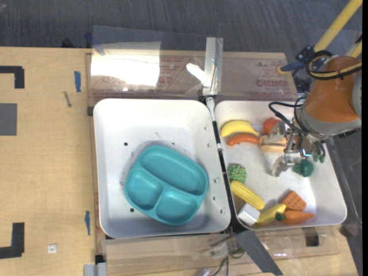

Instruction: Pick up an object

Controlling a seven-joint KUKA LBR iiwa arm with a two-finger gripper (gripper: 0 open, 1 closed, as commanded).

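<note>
The right bin [328, 194] holds several toy foods. A yellow banana [237, 127] and an orange pepper [244, 139] lie at its back left. A red tomato [270, 125] and a tan bread stick [271, 146] lie just left of my gripper [287, 158], which hangs low over the bin's back right. A dark green toy [304, 168] rests right beside the gripper's lower right. Broccoli [236, 172] and corn [247, 194] lie along the left wall. A carrot [296, 215] and an orange wedge [294, 200] lie at the front.
The left bin [109, 125] holds a teal divided plate [167, 184]. A small yellow piece [270, 213] and a white block [248, 214] sit at the right bin's front left. The orange-banded arm [330, 99] overhangs the back right corner.
</note>
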